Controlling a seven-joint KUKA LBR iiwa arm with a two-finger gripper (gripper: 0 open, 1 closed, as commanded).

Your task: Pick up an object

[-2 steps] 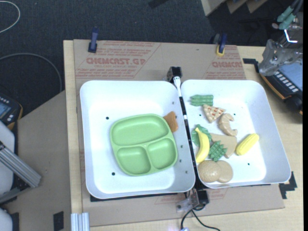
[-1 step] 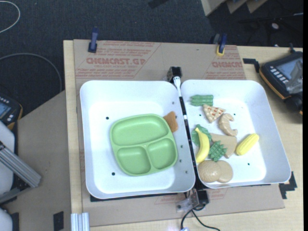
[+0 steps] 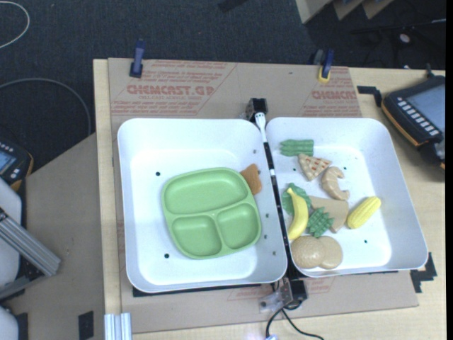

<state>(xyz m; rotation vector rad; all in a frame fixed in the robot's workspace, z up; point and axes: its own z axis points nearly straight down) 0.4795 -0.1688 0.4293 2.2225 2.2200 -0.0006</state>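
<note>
Two shallow white bins (image 3: 134, 154) sit side by side on my bench (image 3: 439, 211). Left bin holds a green divided plastic tray (image 3: 211, 211); right bin holds a yellow plastic banana (image 3: 299, 214) among toy food.

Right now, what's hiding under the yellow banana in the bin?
The banana lies partly across a green leafy toy and touches a tan flat piece in the right bin. How much of the leafy toy it covers, I cannot tell.
</note>
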